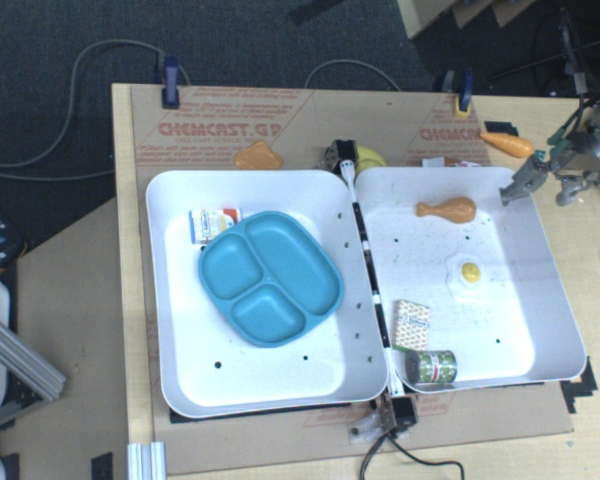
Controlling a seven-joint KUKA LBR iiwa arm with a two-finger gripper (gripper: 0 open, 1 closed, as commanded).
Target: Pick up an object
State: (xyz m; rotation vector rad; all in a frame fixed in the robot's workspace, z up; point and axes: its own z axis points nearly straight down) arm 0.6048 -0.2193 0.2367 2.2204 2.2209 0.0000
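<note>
small carton partly hidden under blue divided plate, tool cut off by right edge, finger state unclear

Divided tray lay central in left bin, small carton at its 11 o'clock, right bin held drumstick at 12, can at 7.
</note>
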